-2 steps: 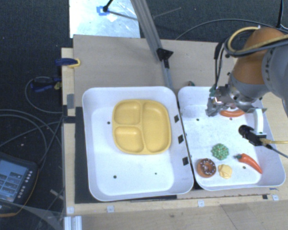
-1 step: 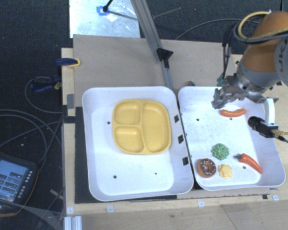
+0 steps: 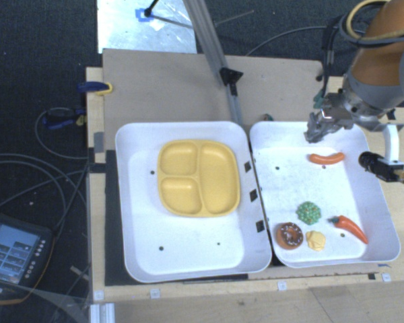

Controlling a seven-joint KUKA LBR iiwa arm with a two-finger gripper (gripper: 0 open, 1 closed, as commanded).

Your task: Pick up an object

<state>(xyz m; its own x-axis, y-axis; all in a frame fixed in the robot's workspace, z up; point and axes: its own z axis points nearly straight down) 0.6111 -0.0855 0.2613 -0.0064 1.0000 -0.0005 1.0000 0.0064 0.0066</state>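
The bench [image 3: 155, 86] bears two white bins. At upper right the gripper [image 3: 316, 132] hovers above the sausage [image 3: 326, 157] in the right bin [image 3: 384, 241]; its grip is unreadable.

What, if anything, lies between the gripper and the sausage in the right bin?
Nothing visible. The gripper hangs over the right bin's far edge; the sausage lies just nearer the camera on bare floor. The other toys cluster at the near end.

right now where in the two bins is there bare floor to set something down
Right bin: bare middle and left, between the sausage and the green ball. Its near end is crowded: donut, yellow piece, carrot. Left bin: bare strip along the near edge, below the yellow tray.
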